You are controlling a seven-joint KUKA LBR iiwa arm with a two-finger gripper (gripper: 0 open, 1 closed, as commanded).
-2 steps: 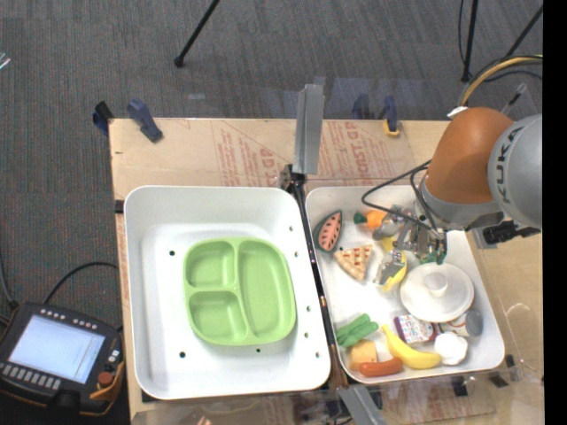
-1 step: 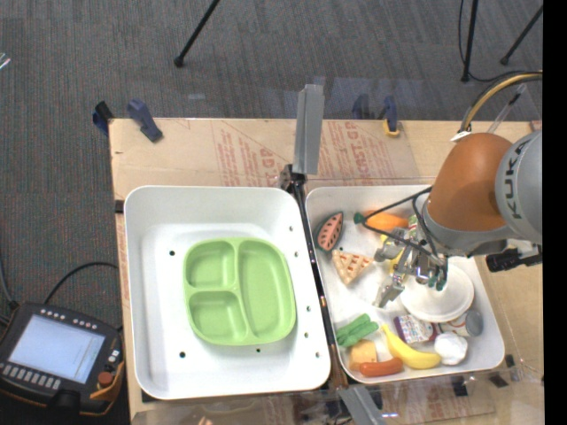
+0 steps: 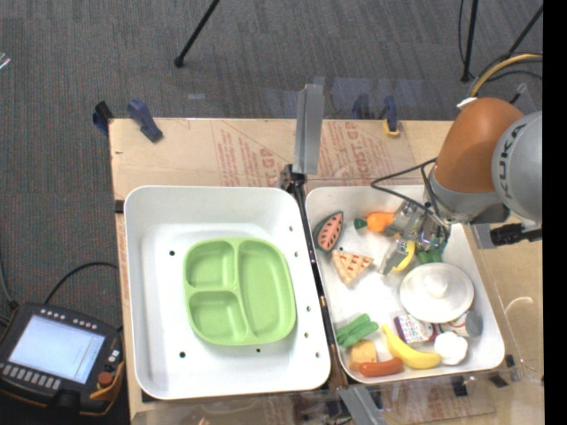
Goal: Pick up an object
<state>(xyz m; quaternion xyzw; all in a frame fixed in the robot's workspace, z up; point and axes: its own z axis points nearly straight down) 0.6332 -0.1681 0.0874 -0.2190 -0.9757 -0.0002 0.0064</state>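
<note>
The arm (image 3: 483,162) comes in from three o'clock, its gripper (image 3: 409,237) low over the right bin (image 3: 492,312), with a small banana (image 3: 405,257) touching its tip. At nine o'clock of the gripper lie a pizza slice (image 3: 352,265) and a watermelon slice (image 3: 329,231); a carrot (image 3: 379,222) sits at eleven. A white lidded bowl (image 3: 436,292) is at five o'clock. The left bin (image 3: 151,237) holds a green tray (image 3: 239,290).

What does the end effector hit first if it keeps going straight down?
Most likely the small banana directly under the end effector, with the bin floor beneath. Depth is hard to judge from this slanted view.
</note>
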